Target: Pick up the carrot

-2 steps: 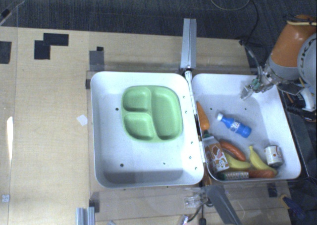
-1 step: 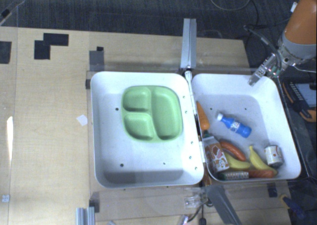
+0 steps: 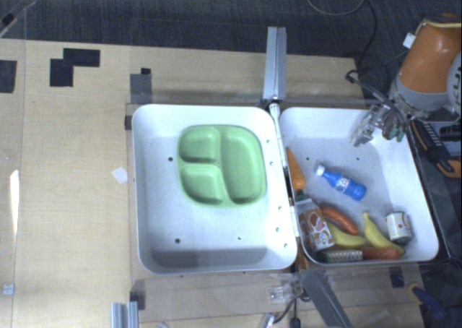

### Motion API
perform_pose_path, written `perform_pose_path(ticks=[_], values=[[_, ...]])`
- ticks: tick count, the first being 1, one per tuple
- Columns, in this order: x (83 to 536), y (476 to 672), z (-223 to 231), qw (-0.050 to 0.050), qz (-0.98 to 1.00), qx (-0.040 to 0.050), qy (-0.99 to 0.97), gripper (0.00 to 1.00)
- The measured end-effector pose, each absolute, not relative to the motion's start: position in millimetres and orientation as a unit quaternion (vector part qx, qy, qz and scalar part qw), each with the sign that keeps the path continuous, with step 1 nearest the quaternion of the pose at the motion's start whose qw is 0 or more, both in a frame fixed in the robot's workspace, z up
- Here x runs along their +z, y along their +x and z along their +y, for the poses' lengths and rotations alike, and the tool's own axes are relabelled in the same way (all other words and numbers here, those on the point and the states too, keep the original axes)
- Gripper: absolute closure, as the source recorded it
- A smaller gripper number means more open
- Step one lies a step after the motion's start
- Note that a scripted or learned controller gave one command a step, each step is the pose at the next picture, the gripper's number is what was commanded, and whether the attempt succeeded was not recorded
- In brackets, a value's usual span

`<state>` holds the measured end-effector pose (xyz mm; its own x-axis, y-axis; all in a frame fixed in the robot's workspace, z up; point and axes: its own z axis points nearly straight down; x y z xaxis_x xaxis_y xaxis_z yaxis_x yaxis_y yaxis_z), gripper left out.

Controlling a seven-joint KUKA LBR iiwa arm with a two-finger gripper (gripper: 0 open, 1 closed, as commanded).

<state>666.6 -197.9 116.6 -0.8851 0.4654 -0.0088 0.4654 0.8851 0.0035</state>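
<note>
Claw point(image 3: 377, 126) hangs open and holds nothing, well apart from the carrot point(image 3: 294, 172), which lies against the right bin's point(image 3: 426, 211) left wall

The carrot point(image 3: 294, 169) is a slim orange piece lying in the right bin point(image 3: 411, 175), pressed up against that bin's left wall. It lies lengthwise along the wall, one end toward the bin's far side and the other toward the near side, where it ends at a dark tip. It rests flat on the bin's white floor, about midway along the wall. Nothing lies on top of it.
</note>
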Motion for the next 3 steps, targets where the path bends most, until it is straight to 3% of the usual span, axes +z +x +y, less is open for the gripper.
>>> perform_pose_path(ticks=[1,2,3], values=[[88.4,663.9,-203.3,0.005,0.997,0.0001,0.074,1.0],[170.9,598.5,-193.2,0.005,0.996,-0.0008,-0.094,1.0],[101.1,667.1,-198.7,0.006,0.965,-0.0012,-0.262,1.0]])
